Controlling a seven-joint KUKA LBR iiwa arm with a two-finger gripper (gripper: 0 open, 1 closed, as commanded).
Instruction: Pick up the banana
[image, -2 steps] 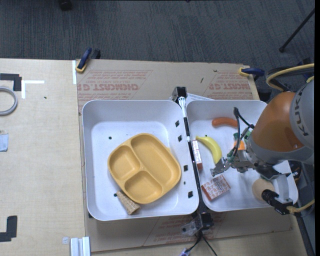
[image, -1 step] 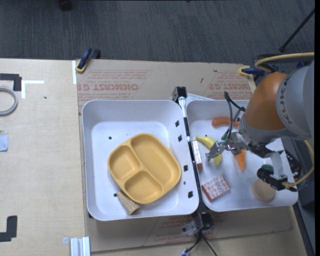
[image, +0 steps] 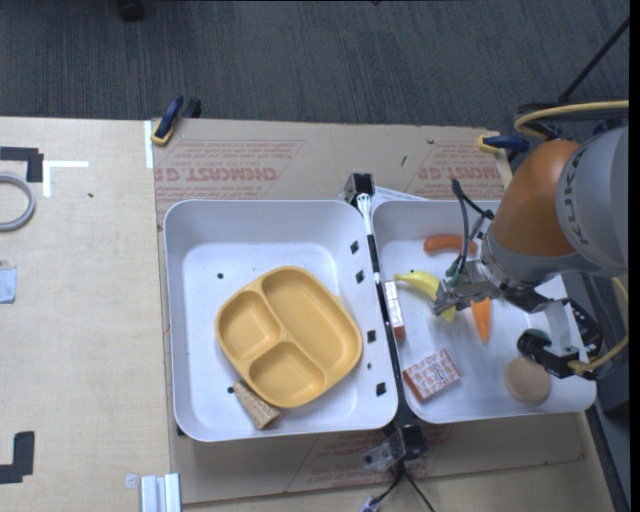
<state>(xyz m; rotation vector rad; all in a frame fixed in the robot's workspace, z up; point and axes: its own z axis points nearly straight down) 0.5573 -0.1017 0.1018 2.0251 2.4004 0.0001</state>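
Light bright, even, from overhead; you get soft diffuse look across desk (image: 80, 330). White bins (image: 200, 400) near blown out, little surface detail on floors. Shadows faint: thin dark rim under tray (image: 290, 335), soft patch under arm (image: 560, 210) in right bin. Mild sheen on orange band. Focus sharp at centre; your small items look coarse, low resolution. Dark carpet (image: 350, 50) at top underexposed. Slight slant skews bin edges.

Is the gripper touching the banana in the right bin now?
Cannot tell. In the camera view the gripper overlaps the right end of the banana, but from this slant no contact or gap between them is plainly visible.
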